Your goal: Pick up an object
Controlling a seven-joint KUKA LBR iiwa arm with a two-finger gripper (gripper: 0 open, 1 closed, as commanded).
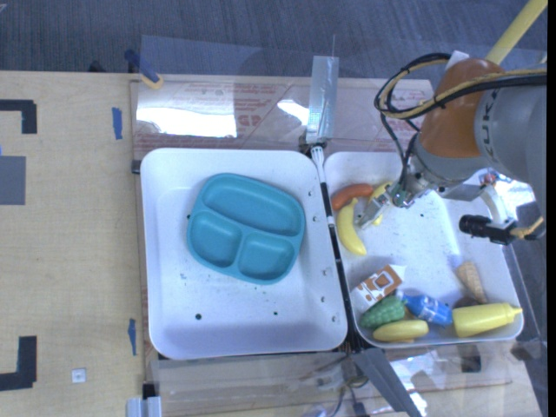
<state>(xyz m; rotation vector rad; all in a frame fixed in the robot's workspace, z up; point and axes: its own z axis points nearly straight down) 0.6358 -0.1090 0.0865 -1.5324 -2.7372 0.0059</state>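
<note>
In the right bin [486, 341], a yellow banana [351, 233] lies against the left wall, with an orange carrot-like toy [349, 193] just above it. My gripper [382, 205] is low over the bin's upper left, right beside the banana's upper end and the orange toy. Whether it touches either one is unclear. Nothing visibly hangs from it. Along the bin's front lie a small orange-and-white carton [380, 285], a green vegetable [382, 312], a small yellow piece [401, 329], a blue toy [430, 308] and a long yellow piece [483, 318].
A tan cone-shaped toy [470, 278] lies at the right bin's right side. The left bin [165, 259] holds a blue divided plate [246, 227]. A ridge [328, 233] separates the bins. The arm's grey body and cables hang over the right bin's upper right.
</note>
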